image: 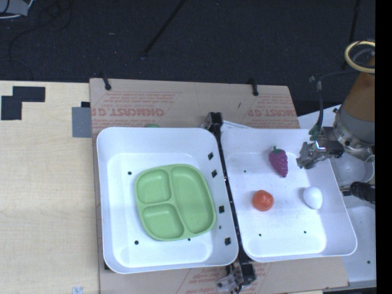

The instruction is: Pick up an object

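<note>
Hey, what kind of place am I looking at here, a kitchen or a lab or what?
Most likely a robotics lab bench, not a kitchen: two white bins on cardboard, toy food such as purple grapes and a tomato, and a robot arm's tool reaching in.

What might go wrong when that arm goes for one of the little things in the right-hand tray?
The white egg looks round and smooth, so it may slip from the gripper or roll off. It also lies near the right bin's wall, which could block a finger. The purple grapes are nearest the gripper, the red tomato farther in; a poorly aimed descent could knock one away.
</note>
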Controlling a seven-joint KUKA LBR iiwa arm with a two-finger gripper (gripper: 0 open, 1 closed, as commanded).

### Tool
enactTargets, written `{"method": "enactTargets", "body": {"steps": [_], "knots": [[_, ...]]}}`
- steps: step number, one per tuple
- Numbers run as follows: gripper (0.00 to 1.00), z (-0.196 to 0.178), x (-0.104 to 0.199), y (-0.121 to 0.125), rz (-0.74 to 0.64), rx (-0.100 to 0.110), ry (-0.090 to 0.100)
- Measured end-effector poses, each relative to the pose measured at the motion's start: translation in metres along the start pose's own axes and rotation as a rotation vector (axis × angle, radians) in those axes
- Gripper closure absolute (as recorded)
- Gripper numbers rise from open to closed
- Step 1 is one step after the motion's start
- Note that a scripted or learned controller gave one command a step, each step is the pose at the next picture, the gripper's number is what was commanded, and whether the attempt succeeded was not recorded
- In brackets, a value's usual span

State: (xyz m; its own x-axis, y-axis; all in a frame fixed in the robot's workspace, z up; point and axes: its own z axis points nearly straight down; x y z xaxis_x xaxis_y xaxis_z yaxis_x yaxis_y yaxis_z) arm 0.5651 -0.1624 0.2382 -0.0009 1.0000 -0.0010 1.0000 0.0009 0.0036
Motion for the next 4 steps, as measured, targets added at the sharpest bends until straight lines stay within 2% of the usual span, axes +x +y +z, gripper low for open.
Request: {"method": "enactTargets", "body": {"steps": [3, 4], "knots": [[1.0, 0.025, 0.178, 0.017, -0.004, 0.008, 0.003], [1.0, 0.011, 0.229, 0.025, -0.003, 0.006, 0.003]]}}
